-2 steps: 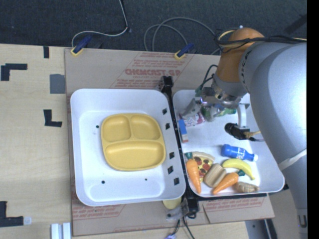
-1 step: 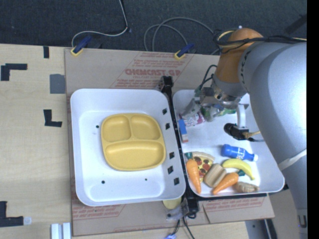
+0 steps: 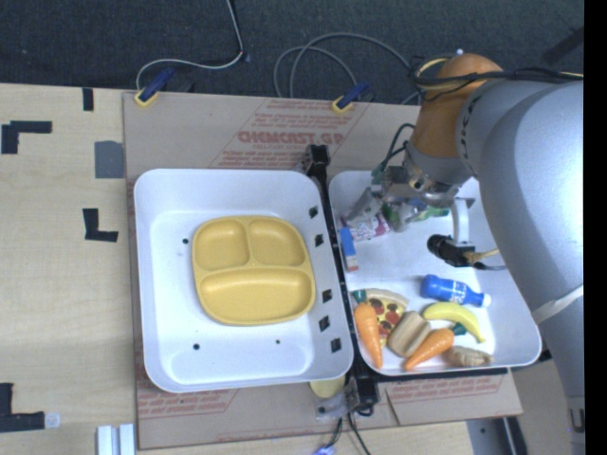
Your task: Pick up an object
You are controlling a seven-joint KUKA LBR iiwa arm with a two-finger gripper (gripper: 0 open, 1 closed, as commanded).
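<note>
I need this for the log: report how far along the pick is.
Done: the arm has reached over the right bin. In hand: the end effector sits low at the bin's upper left, near a small coloured item I can't identify; no grasp is visible. Left: the carrots, banana, blue bottle and pizza slice lie along the front, unlifted.

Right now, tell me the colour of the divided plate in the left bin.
Yellow, a plain pale mustard; the divided plate shows clearly in the camera view.

The grey arm (image 3: 531,188) reaches in from the worktop's right edge, wrist bent, gripper (image 3: 379,211) lowered leftward.
</note>
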